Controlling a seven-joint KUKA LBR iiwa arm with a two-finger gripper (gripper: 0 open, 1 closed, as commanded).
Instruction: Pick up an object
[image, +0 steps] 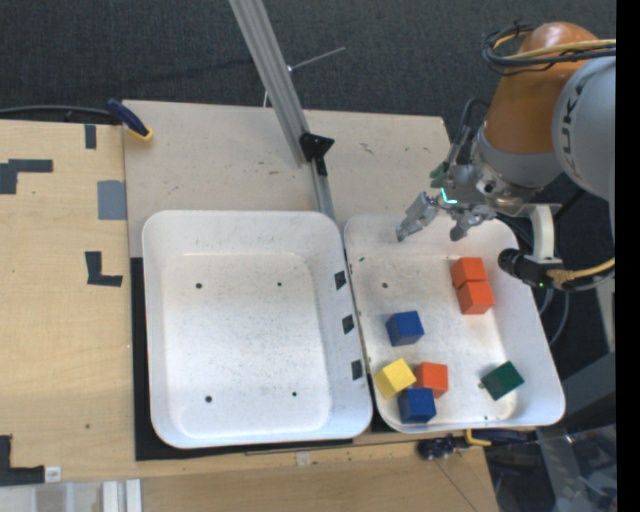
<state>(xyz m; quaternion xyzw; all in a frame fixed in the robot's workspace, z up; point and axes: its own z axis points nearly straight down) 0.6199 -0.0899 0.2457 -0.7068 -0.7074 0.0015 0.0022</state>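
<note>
Blocks (471, 284) lie in right bin (530, 330); jaws above, spread, bare.

Gripper (436, 222) hangs spread open, holding nothing, over upper part of right bin (530, 400), well above orange block (471, 284), blue cubes (405, 327) lower down.

Two bins side by side, all the stuff's in the right one

Right bin (520, 405) holds six blocks: a pair (471, 284) touching at its far right, one (404, 327) mid-left, three clustered (413, 385) near front, one (502, 380) front right. Left bin (160, 300) beside it.
</note>
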